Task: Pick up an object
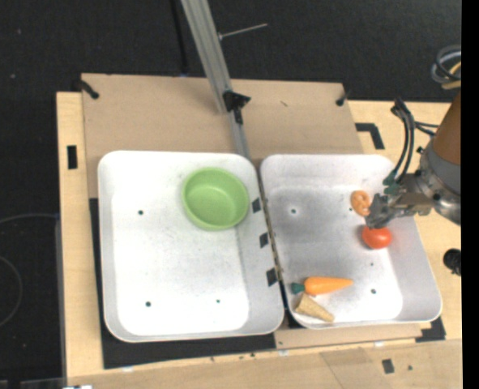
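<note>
We judge this to be the approach step: the end effector (378, 215) hangs low in the right bin (320, 177), between a small orange lump (359, 202) and a red tomato (376, 237), close to both. Whether it touches either we cannot say, and whether it is spread or pressed together we cannot tell; it reads as a dark blur from here.

Nothing shows as held. The next move, as we see it, calls for settling on one target, centring over it and closing squarely, since both pieces are rounded, smooth and likely to roll aside.

At the bin's near edge lie a tapered orange carrot (328, 284) and, just beside it, a pale wedge (314, 307), perhaps bread. The left bin (142, 298) bears a round green bowl (215, 198), glossy plastic by its look. Both bins are shallow, white and round-cornered.
</note>
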`<state>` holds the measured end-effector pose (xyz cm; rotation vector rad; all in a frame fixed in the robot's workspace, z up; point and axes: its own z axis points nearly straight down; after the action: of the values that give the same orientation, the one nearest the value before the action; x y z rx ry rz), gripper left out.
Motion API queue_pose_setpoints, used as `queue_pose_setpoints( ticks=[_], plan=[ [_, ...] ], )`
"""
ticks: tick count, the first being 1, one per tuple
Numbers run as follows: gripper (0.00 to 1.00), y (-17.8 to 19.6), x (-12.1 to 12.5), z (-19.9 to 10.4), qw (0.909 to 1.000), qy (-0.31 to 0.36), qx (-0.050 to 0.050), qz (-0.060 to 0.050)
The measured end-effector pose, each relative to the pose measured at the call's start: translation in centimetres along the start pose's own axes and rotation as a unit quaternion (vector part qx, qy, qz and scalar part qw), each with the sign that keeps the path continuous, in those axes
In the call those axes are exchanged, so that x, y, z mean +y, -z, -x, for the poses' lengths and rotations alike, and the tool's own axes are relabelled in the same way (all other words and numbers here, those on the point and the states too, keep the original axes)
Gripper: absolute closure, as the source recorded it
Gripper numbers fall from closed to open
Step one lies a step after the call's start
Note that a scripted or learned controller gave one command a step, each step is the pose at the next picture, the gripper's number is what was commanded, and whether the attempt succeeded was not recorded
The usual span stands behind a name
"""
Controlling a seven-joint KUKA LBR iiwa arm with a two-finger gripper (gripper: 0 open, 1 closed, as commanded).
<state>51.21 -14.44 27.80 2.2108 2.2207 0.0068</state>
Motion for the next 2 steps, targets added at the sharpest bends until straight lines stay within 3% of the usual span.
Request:
queue_pose_setpoints(
  ticks=[2],
  plan=[
    [1.0,-1.0,3.5,-9.6,1.0,0.002,0.002,-0.003]
  ],
)
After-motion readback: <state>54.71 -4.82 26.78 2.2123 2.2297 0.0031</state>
